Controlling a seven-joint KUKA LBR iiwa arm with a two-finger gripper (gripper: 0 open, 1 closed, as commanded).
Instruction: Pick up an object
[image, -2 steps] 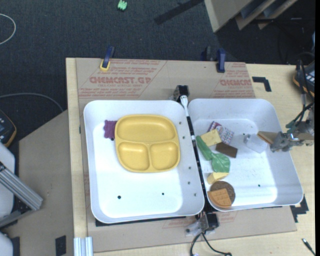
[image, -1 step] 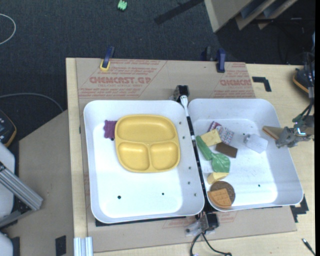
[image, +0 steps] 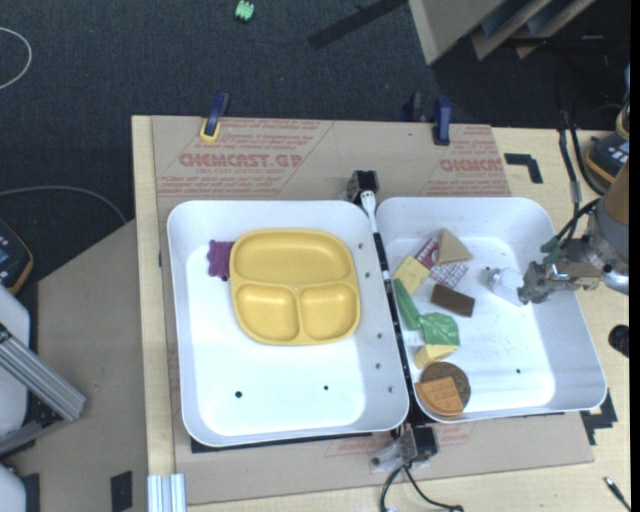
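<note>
**Claw low over the right bin, toy food piled at the bin's left side**

At the far left, the left bin sits on the desk, which is covered by a brown board printed with red lettering. Inside this bin lies a yellow divided plate with three compartments, one long at the top and two smaller below. A small purple object pokes out from behind the plate's left edge, touching it.

Next comes the right bin, just beside the left one, their rims meeting along a dark seam. The toy food pieces cluster along its left side. Near the top lies a tan wedge, and just left of it a yellow block. A dark brown bar lies a little below them, tilted. A green leafy piece runs down from the yellow block, and a second yellow piece sits just under it. At the bin's lower left corner rests a round brown cookie, close to the rim.

Further right, the claw hangs over the middle of the right bin, well apart from the food pile. Whether its fingers are apart or together cannot be told; they are too small and blurred, and nothing can be seen between them. The grey arm reaches in from the right edge.
</note>
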